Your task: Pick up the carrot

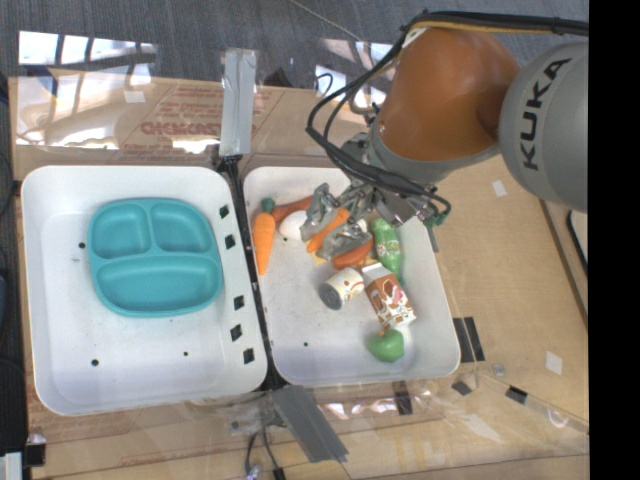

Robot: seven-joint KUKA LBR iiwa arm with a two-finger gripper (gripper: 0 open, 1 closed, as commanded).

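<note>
Orange carrot [263, 241] lies left of the gripper [340, 226].

Lighting's pretty bright and even here, coming from overhead. Glare is bouncing off the clear plastic sheet [120, 118] behind the bins [60, 368], with window-like reflections washing out the upper left. The arm [450, 88] is casting a soft shadow onto the right bin. Everything's looking slightly soft, and small items are blurring together.
</note>
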